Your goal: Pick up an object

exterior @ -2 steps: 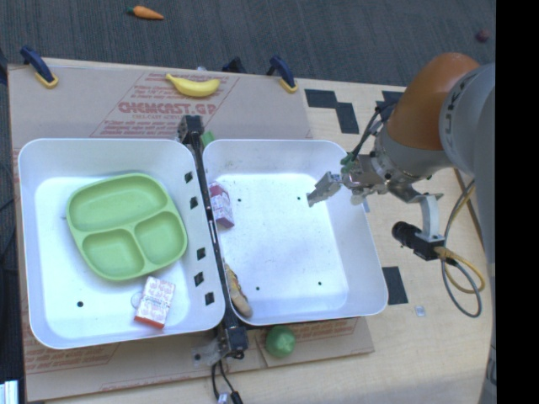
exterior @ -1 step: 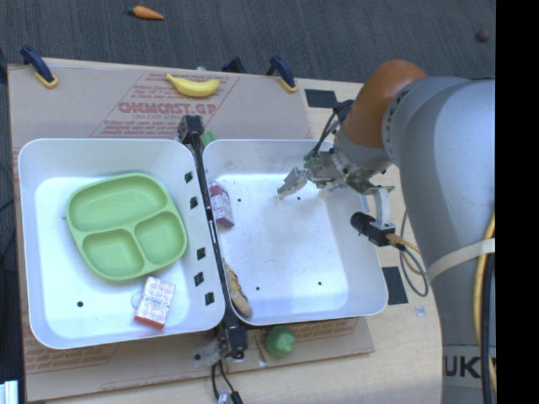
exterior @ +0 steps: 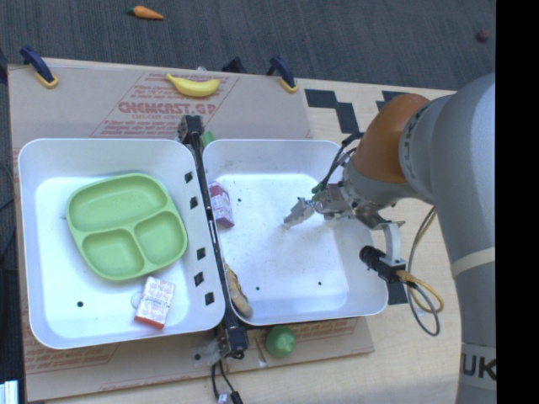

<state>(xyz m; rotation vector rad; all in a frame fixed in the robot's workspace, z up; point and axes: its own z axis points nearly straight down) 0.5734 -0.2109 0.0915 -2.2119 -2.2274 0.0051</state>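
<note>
**Gripper low over right bin, nothing held**

Nearest the camera, a green ball (exterior: 280, 341) sits on the cardboard (exterior: 253, 108) just outside the right bin's front rim. A tan peanut-shaped item (exterior: 236, 294) lies at the front-left corner of the right bin (exterior: 337, 305), against the divider. In the left bin (exterior: 34, 251), a red-and-white packet (exterior: 155, 301) rests near the front, just beside the green divided plate (exterior: 126, 224) that takes up the bin's middle.

The grey arm (exterior: 455, 167) with orange band enters from the right; the gripper (exterior: 296, 215) hangs over the middle of the right bin's floor, tips pointing left. Jaws look slightly apart with nothing between them, though the tips are small and a bit blurred. A dark-red wrapped item (exterior: 221, 204) lies at the right bin's left wall, well apart from the gripper.

Farther back, a yellow banana (exterior: 194, 84) lies on the cardboard behind the bins. Blue clamps (exterior: 39, 66) hold the cardboard's back edge. An orange carrot (exterior: 146, 12) lies on the dark carpet beyond the bench.
</note>
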